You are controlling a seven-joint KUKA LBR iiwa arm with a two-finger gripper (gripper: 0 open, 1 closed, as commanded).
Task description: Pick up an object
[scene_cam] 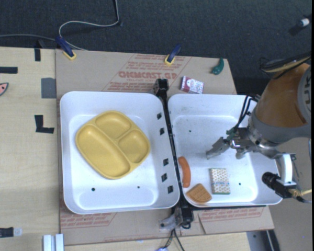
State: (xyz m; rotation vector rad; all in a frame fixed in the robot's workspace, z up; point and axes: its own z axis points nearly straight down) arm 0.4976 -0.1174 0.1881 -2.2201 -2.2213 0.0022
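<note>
The end effector [218, 149] hangs over the middle of the right bin [199, 104], with its grey fingers pointing to the left and a little toward the near side. I cannot tell from this view whether it is open or closed, and no object is seen in it.

The candidates for picking all lie on the near side of it. The small patterned box [219, 181] is the closest one, just to the near side and almost directly under the wrist; its long axis runs far to near. The orange sausage-shaped toy [184, 171] lies to the near left, along the left wall of this bin, with the same far-to-near axis. The brown toast-like piece [199, 194] sits in the near left corner, close to the near wall.

In my judgement the box is the easiest target, because it has free floor on all sides, while the other two are crowded by walls.

The left bin [73, 192] holds a yellow divided plate [112, 144], well apart from the arm. Both bins stand on the counter [21, 156].
</note>
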